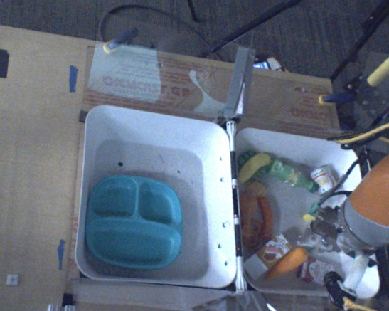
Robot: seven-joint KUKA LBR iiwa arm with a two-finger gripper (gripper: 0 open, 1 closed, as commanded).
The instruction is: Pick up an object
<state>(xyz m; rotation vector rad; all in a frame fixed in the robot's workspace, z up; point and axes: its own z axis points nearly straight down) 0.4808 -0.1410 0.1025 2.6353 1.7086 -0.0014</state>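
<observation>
The right bin (284, 286) holds several small items. A yellow banana (253, 167), a green bottle (289, 174) and a small white can (324, 178) lie along its far side. A hot dog in a bun (255, 217) rests against the left wall. An orange carrot (285, 263) lies near the front, tilted across a red and white carton (272, 249). A red and white packet (313, 270) sits just right of the carrot. My gripper (319, 232) hangs low over the right half of this bin, above and right of the carrot, under the orange-banded wrist (379, 195).
The left bin (112, 125) contains a teal divided plate (134, 221) at its front left. A metal divider (235, 200) separates the two bins. Cardboard sheets (154, 84) lie behind the bins, and yellow cables (377, 134) run by the arm at the right.
</observation>
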